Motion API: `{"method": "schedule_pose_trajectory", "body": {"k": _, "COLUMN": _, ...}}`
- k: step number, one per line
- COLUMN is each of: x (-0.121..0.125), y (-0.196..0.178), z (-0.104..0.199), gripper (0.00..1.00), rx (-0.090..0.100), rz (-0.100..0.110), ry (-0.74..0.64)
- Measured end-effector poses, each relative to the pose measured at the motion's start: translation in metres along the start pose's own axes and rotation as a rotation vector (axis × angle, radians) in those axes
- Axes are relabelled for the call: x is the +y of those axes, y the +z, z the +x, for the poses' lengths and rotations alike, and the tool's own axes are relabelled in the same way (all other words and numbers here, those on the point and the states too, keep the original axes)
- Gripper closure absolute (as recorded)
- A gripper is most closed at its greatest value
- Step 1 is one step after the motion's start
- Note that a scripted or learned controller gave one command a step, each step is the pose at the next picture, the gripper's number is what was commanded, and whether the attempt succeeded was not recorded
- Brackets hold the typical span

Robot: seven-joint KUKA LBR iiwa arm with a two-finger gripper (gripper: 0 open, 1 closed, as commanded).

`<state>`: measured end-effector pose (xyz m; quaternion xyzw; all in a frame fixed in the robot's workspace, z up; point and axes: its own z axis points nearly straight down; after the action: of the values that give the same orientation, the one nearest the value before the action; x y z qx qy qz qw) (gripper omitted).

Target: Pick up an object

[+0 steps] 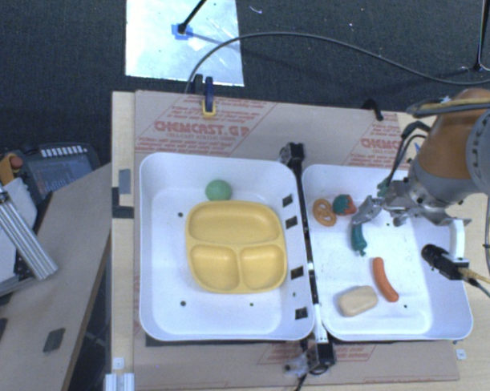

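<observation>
Teal object under the end effector, right bin

Teal object [358,237]: small, elongated, dark blue-green, smooth-looking, standing on end or tilted (cannot tell which) in the upper left part of the right bin [441,318]. End effector [365,212] sits just above it, metal fingers pointing down to the object's top; contact and finger state cannot be read from this angle.

Other items in the right bin: pretzel [325,212], brown, looped, next to a small red-and-green piece [344,204]; sausage [385,279], orange-red, glossy, rod-shaped; tan rounded block [358,300], matte, like a bread roll.

Left bin [160,228]: yellow plastic tray [235,246], three compartments, rounded corners; green ball [219,190] just beyond its far edge.

Both bins are shallow, white, smooth plastic with black clips along the shared edge. They rest on printed cardboard [231,126] over a pale wood worktop [83,249]. Dark carpet [57,48] behind, with a shiny metal sheet [154,35] and cables
</observation>
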<state>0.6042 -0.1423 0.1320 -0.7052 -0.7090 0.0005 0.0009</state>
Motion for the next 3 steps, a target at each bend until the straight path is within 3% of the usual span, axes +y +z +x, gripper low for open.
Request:
{"method": "schedule_pose_trajectory", "body": {"k": 1, "x": 0.001, "y": -0.014, "z": -0.001, "gripper": 1.0, "rx": -0.002, "rz": -0.006, "ry": 0.0}}
{"method": "schedule_pose_trajectory", "body": {"k": 3, "x": 0.01, "y": -0.127, "z": 0.007, "gripper": 1.0, "rx": -0.003, "rz": -0.01, "ry": -0.001}}
